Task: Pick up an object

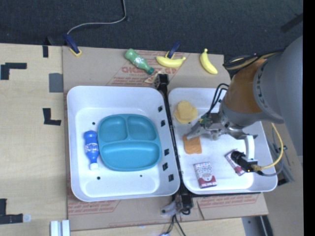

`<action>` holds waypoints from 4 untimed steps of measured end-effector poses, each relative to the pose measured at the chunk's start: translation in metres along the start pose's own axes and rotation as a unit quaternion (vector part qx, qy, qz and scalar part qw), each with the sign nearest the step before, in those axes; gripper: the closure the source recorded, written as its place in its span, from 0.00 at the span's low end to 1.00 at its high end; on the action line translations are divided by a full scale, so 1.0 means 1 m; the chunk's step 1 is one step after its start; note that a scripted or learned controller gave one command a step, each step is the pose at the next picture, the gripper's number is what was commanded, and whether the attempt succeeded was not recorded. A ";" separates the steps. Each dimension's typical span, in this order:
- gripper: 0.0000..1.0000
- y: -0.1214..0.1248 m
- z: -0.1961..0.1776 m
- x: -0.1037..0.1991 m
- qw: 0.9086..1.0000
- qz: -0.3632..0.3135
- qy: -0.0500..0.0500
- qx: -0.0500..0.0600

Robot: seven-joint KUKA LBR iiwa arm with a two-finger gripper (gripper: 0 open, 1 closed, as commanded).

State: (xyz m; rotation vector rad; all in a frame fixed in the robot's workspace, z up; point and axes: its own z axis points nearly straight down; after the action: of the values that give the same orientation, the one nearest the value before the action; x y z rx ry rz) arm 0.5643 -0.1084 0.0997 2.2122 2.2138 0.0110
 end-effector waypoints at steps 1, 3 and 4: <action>0.00 0.049 0.014 0.014 1.000 0.000 0.002 0.006; 0.00 0.104 0.016 0.009 1.000 -0.001 0.001 0.006; 0.00 0.104 0.016 0.009 1.000 -0.001 0.000 0.006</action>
State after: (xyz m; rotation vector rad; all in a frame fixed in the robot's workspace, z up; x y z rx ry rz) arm 0.6687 -0.0992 0.0853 2.2167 2.2217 -0.0024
